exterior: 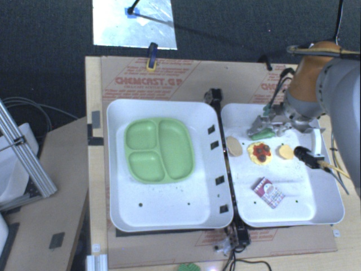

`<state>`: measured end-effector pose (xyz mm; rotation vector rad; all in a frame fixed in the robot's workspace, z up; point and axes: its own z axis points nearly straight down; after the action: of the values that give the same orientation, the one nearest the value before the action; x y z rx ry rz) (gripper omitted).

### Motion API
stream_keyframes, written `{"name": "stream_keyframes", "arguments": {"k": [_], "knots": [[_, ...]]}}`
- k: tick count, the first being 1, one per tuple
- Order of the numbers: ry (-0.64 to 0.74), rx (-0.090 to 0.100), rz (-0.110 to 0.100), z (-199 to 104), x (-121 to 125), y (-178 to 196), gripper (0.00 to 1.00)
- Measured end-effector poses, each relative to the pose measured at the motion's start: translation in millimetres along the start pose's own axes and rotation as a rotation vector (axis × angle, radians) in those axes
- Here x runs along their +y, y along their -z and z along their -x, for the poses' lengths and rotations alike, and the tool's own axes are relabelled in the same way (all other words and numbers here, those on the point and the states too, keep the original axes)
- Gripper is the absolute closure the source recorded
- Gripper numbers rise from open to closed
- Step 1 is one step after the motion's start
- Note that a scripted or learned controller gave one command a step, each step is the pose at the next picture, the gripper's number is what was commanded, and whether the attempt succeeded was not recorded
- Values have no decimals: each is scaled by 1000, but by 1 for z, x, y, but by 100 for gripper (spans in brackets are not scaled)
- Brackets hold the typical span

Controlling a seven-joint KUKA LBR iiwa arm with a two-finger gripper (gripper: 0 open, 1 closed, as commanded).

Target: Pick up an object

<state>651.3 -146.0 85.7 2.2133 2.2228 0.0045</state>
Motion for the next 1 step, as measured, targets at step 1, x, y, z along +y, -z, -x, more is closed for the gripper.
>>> {"name": "stream_keyframes", "arguments": {"k": [1], "knots": [[2, -1, 1, -1, 0, 11, 100]]}}
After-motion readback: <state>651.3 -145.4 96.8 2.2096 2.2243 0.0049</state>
